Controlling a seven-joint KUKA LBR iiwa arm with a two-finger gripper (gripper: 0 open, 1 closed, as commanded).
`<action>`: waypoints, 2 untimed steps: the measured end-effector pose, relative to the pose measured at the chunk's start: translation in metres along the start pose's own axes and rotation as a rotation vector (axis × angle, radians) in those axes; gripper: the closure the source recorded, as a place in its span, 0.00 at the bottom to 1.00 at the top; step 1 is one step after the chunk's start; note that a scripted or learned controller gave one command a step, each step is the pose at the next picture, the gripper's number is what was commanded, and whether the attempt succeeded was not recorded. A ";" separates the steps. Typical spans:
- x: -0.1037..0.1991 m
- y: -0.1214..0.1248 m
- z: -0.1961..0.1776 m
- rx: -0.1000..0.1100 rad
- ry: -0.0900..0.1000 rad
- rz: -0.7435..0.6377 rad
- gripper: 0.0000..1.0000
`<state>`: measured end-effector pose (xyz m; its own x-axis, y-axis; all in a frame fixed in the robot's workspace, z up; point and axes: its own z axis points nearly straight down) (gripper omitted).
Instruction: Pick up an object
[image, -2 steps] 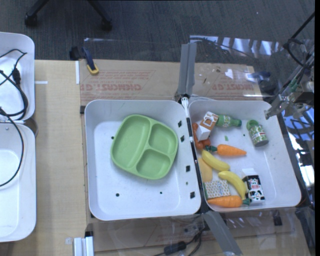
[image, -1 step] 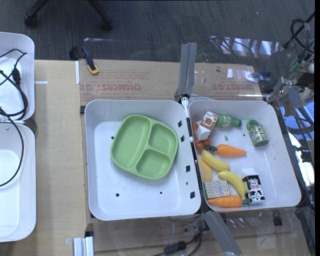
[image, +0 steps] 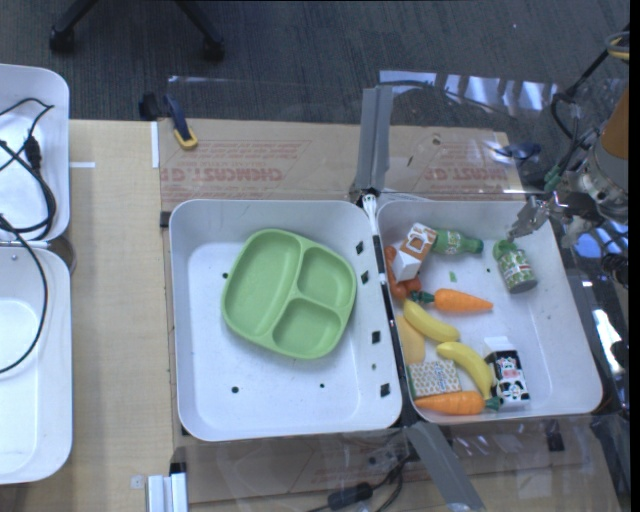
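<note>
The right bin (image: 585, 350) holds several toy foods. A green can (image: 515, 268) lies near its far right side, with a green bottle (image: 455, 242) and a white-and-orange carton (image: 412, 250) to its left. An orange carrot (image: 462, 300), two bananas (image: 430, 322) (image: 468, 365), a cracker packet (image: 433, 378), a second carrot (image: 450, 403) and a small cow-print carton (image: 508, 378) lie nearer the front. My gripper (image: 545, 228) hangs over the bin's far right corner, just above and right of the green can. It is open, with nothing between its fingers.
The left bin (image: 200, 330) bears a green divided plate (image: 290, 293). A grey divider post (image: 375, 140) rises between the bins at the back. Cables and a clear panel sit behind the right bin by the arm.
</note>
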<state>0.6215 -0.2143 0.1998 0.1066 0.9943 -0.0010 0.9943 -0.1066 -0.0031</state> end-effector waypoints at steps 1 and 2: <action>0.000 -0.006 0.064 0.000 0.001 -0.019 0.00; 0.006 0.038 0.003 -0.004 -0.001 -0.126 0.00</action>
<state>0.6594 -0.2123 0.1964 -0.0195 0.9998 -0.0019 0.9998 0.0195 0.0009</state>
